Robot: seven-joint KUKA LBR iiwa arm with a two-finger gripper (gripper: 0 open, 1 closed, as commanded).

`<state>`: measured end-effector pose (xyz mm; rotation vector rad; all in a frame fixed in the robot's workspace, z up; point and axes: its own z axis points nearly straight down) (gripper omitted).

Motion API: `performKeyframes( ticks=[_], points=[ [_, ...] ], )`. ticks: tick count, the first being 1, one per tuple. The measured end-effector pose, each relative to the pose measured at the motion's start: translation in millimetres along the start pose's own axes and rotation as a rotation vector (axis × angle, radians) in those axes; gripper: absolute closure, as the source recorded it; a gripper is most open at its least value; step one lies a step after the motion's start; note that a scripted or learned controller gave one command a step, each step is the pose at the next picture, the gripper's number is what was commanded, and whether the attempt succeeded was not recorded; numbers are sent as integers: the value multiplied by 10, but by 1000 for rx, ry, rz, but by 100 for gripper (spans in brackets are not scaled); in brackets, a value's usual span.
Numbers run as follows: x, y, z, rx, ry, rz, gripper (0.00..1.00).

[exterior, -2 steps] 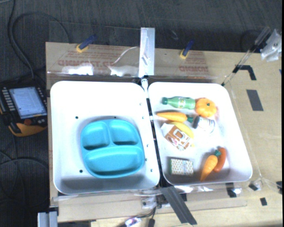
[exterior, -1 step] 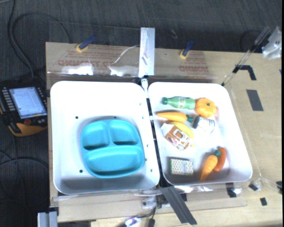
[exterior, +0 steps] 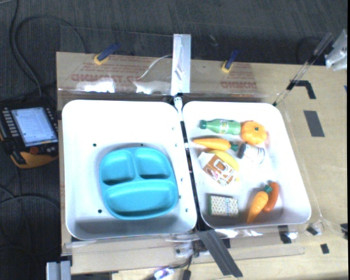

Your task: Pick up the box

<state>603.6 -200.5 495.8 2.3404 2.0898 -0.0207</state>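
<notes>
In the right bin (exterior: 291,156), a small flat box (exterior: 224,205) with a speckled green-and-tan top lies near the front wall. Just behind it, a white carton with orange print (exterior: 219,169) lies tilted, partly under a banana (exterior: 213,144). Both rest on the bin floor with nothing gripping them.
The right bin also holds a green bottle (exterior: 220,125), an orange fruit (exterior: 254,132), a small dark-and-white item (exterior: 251,152), and a carrot (exterior: 257,205) beside a red-orange vegetable (exterior: 272,195). A blue divided plate (exterior: 139,181) lies in the left bin (exterior: 81,156). A handheld control pad (exterior: 28,128) sits far left.
</notes>
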Motion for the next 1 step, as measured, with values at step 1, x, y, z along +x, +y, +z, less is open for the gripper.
performKeyframes(
  ticks=[1],
  points=[
    [282,-195,617,-8,11,-384,100]
  ],
)
